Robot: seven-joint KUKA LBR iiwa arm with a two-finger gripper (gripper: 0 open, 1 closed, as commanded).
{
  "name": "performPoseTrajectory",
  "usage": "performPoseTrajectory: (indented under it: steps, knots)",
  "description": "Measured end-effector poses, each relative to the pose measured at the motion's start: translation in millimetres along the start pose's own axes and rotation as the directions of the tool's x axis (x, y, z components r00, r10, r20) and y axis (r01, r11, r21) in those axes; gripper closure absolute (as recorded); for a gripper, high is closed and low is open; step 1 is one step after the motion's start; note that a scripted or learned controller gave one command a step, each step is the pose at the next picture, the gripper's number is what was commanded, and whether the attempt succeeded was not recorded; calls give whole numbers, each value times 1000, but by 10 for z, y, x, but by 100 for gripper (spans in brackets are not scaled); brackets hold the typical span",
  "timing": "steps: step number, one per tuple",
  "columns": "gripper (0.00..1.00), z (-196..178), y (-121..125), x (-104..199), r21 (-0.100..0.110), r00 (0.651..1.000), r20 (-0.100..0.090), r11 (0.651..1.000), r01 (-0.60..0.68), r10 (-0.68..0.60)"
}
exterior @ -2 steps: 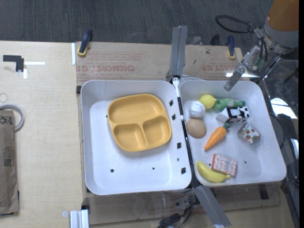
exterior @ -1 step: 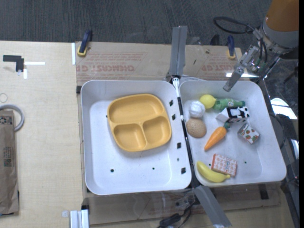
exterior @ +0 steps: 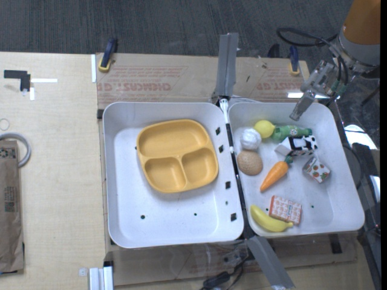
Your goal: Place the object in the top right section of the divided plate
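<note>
The gripper [exterior: 300, 109] is hovering over the top edge of the right bin [exterior: 347, 180], nothing between its fingers, can't really tell how wide they're spread. The yellow divided plate [exterior: 176, 154] sits in the left bin [exterior: 121, 180] with all three sections bare. All the toy food is over in the right bin: lemon [exterior: 263, 128], white ball [exterior: 251, 139], brown bun-looking thing [exterior: 249, 162], carrot [exterior: 274, 174], banana [exterior: 269, 220], a pink snack box [exterior: 285, 209] touching the banana, and a little carton [exterior: 316, 170]
</note>
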State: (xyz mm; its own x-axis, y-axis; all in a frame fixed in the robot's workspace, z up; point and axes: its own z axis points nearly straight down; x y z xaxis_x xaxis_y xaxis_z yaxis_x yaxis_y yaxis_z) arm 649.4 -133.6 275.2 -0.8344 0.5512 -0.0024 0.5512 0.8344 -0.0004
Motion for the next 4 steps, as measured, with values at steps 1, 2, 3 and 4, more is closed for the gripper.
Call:
performPoseTrajectory:
  steps: [1,2,3,4]
  knots:
    - [0,28,-20,-36,-1,990,2,990,142,-142]
    - [0,-91,-3,-9,-1,978,3,978,208,-208]
    - [0,-188,89,120,-2,922,2,922,388,-388]
    - [0,-192,216,146,-2,873,4,873,487,-487]
